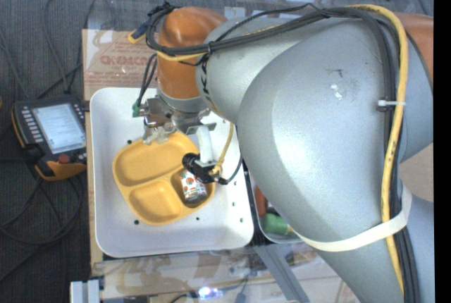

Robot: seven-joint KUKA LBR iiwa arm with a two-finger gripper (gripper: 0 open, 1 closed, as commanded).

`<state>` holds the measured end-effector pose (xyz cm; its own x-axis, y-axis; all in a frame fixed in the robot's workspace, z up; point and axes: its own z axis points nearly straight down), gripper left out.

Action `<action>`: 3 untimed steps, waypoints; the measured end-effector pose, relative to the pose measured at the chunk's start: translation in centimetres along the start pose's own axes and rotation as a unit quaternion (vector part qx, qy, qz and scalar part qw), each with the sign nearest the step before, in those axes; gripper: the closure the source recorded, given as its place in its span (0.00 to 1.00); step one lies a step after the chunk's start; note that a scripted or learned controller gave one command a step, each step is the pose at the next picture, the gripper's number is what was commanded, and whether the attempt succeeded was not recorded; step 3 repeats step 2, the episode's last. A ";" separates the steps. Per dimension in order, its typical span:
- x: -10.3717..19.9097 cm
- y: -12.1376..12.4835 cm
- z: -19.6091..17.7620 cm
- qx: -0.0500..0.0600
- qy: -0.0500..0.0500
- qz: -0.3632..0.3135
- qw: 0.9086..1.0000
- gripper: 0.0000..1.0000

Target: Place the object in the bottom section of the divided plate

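A: Where is the divided plate?

B: The yellow divided plate [149,182] lies in the left white bin [106,224], roughly in its middle. I take the plate as the reference for everything else.

A: And the object?

B: A small can-like object [192,187] with a red and white label sits in the plate's right-hand section, at the plate's lower right edge. It looks tilted, leaning against the rim there.

A: Where is the hand?

B: The hand [160,132] hangs over the plate's upper edge, below the orange band [182,55] of the arm [317,125]. Its metal parts touch or nearly touch the plate's top rim; I cannot tell which.

A: Spread or pressed together?

B: I cannot tell. The wrist body hides the tips from above.

A: Anything else near the plate?

B: A black cable end [201,168] dangles just above the object, beside a white piece. Left of the plate, outside the bin, a teach pendant [51,129] lies on the floor. Right of the plate, under the arm, the second bin [271,227] shows something green and something red.
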<state>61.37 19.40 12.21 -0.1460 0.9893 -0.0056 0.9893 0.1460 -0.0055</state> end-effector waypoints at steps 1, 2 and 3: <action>0.1 0.0 -0.1 0.000 0.000 0.000 1.000 0.00; 3.3 -4.8 2.0 -0.023 0.010 0.242 0.970 0.00; 3.3 -4.8 2.0 -0.023 0.010 0.242 0.970 0.00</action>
